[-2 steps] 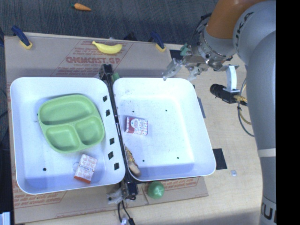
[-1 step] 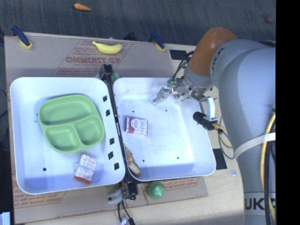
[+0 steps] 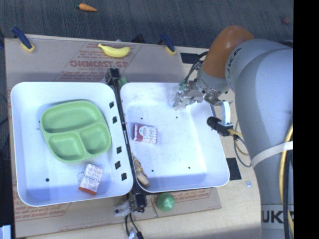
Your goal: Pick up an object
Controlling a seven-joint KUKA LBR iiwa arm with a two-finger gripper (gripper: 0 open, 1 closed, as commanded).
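Note:
My gripper point(image 3: 180, 99) hangs over the upper right part of the right bin point(image 3: 199, 153), below the orange wrist band. Nothing shows between its fingers. A small red and white carton point(image 3: 144, 133) lies flat in the right bin's left half, down and left of the gripper. A tan object point(image 3: 140, 175) rests at that bin's lower left edge. In the left bin point(image 3: 25, 133) sit a green divided plate point(image 3: 76, 130) and a red and white packet point(image 3: 90, 178) near the front.
A yellow banana point(image 3: 114, 49) lies on the cardboard behind the bins. A green ball point(image 3: 166, 201) sits on the cardboard in front of the right bin. An orange carrot point(image 3: 87, 7) lies on the floor beyond. My grey arm covers the right side.

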